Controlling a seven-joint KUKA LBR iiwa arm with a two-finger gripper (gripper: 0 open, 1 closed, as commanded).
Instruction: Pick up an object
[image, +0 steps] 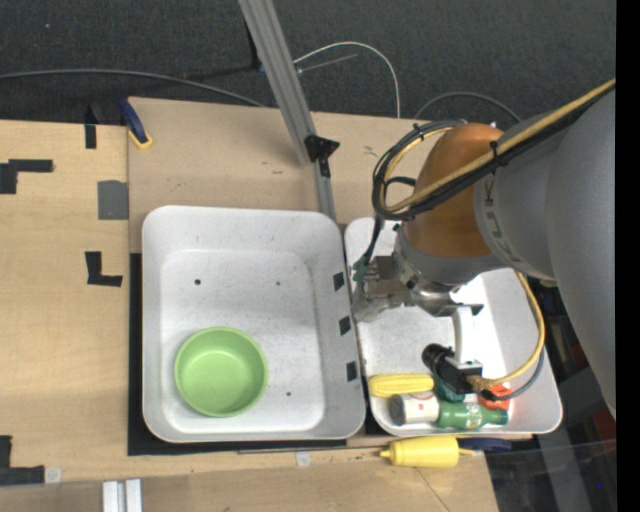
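Yellow corn cob (401, 384) lies at the right bin's (535, 405) six o'clock, touching a green bottle (463, 413) and white tube (414, 409). It looks light, stiff and bumpy; across its middle seems the best hold. Whether the gripper (372, 290) at the bin's ten o'clock is parted, I cannot tell.

No readable text, label, brand, number or sign is showing anywhere on the bench, the bins or their contents.
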